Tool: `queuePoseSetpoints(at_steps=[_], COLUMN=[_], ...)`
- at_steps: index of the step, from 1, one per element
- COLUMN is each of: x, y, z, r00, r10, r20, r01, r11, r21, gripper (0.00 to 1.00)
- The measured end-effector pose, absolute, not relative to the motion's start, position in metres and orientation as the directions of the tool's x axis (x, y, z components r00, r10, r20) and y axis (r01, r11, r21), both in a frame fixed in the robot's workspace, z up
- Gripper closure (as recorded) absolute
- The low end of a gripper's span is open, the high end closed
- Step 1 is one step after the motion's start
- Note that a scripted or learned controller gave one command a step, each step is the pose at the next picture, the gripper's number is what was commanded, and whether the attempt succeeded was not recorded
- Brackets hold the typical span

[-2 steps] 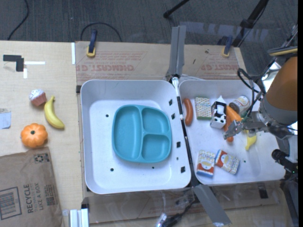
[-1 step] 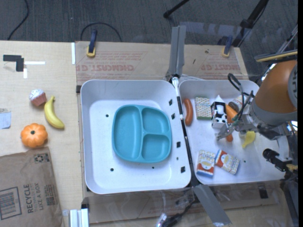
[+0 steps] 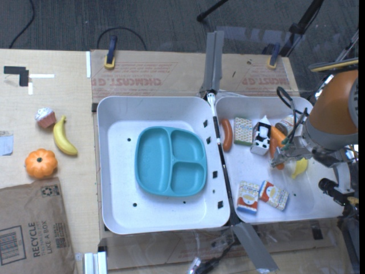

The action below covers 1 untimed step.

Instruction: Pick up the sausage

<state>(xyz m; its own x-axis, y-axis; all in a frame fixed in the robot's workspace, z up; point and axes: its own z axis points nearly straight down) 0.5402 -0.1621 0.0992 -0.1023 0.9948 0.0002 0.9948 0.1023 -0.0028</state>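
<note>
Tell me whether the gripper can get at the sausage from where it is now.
Probably yes. The sausage lies uncovered along the left wall of the right bin, with nothing on top of it. The gripper is further right, past the patterned carton and the black-and-white carton, which it could pass above. The wall leaves little room.

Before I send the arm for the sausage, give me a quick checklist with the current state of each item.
1. Sausage located, at the right bin's left wall: ok.
2. Sausage top uncovered: ok.
3. Room beside it: not ok, wall on one side, small green-patterned box close on the other.
4. Gripper above the sausage: not ok, it sits further right, near the milk carton and a yellow item.
5. Gripper free of any load: cannot tell.
</note>
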Motion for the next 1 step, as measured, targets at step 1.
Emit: queuePoseSetpoints(at_steps=[1], x=[0.5781], y=[-0.1107], z=[0.202], r00=[-0.194], r10=[0.981], r20=[-0.001], r01=[0.981], r11=[0.194], r21=[-0.001], gripper=[1.0])
